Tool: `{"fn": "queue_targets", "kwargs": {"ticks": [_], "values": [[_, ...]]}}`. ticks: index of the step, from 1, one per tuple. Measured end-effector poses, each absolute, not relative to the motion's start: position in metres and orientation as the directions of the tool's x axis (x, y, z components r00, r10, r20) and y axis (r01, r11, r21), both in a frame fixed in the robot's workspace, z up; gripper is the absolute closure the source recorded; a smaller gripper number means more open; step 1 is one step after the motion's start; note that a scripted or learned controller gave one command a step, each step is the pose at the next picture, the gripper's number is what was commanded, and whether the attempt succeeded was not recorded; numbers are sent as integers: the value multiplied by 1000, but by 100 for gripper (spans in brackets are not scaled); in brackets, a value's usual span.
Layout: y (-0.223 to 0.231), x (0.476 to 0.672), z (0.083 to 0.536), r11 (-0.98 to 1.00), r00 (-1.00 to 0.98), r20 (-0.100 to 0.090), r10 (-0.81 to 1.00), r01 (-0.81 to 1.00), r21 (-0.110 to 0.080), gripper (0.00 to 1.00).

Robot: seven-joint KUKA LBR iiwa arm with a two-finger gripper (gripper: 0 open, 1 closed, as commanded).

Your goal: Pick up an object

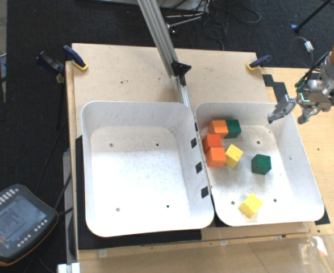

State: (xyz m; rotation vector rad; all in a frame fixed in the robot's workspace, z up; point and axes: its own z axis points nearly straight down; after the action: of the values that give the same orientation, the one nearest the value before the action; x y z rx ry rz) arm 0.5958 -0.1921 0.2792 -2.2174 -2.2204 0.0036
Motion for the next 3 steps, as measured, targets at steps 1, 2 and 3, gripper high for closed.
{"fn": "queue_targets", "kwargs": {"ticks": [1, 2, 3], "values": [[-192, 597, 282, 3, -3, -1, 1000, 1000, 0, 0], [-185, 589, 231, 1, -1, 1, 1000, 1000, -5, 0], [-183, 593, 187, 0, 0, 1, 1000, 1000, -4, 0]]}}
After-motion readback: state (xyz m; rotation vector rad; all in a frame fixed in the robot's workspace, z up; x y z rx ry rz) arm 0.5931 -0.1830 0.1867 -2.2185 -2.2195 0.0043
